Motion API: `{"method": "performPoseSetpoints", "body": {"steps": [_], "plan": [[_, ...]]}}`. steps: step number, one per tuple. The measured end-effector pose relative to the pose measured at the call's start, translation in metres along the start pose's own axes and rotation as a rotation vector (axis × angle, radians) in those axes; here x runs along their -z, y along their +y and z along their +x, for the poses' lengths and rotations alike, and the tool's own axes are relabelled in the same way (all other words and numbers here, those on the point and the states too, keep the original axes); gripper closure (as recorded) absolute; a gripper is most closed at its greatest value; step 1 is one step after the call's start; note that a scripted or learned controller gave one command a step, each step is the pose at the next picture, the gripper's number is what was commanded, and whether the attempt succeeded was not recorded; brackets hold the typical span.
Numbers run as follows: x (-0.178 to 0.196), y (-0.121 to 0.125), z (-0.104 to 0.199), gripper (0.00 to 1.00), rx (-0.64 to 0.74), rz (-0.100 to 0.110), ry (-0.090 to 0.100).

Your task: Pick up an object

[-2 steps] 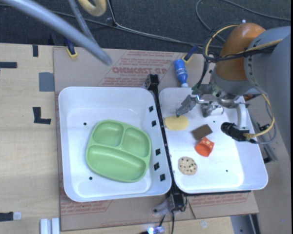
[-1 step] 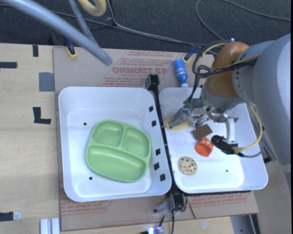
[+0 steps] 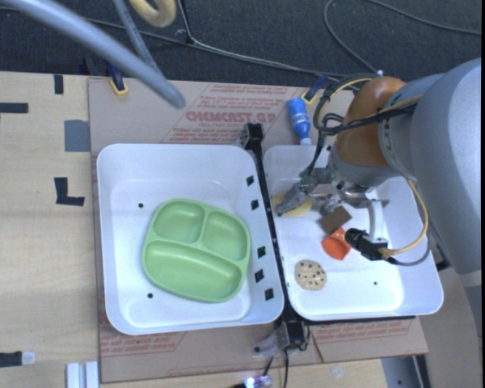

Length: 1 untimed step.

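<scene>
Cookie (image 3: pixel 310 275) lay flat near the right bin's (image 3: pixel 420 293) front edge, apart from the pincer (image 3: pixel 295 202), which hung over the bin's rear-left part above a yellow item (image 3: pixel 301 206); finger state could not be told. Orange piece (image 3: pixel 335 246) sat between. Green divided plate (image 3: pixel 197 249) occupied the left bin (image 3: pixel 117 176).
</scene>
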<state>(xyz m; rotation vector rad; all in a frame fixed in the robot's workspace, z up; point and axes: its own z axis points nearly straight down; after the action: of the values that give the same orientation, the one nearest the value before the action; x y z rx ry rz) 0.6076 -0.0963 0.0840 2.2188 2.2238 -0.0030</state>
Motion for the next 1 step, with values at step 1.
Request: {"method": "performPoseSetpoints", "body": {"steps": [1], "plan": [[0.0123,0.0000,-0.0045,1.00,-0.003,-0.003,-0.008]]}}
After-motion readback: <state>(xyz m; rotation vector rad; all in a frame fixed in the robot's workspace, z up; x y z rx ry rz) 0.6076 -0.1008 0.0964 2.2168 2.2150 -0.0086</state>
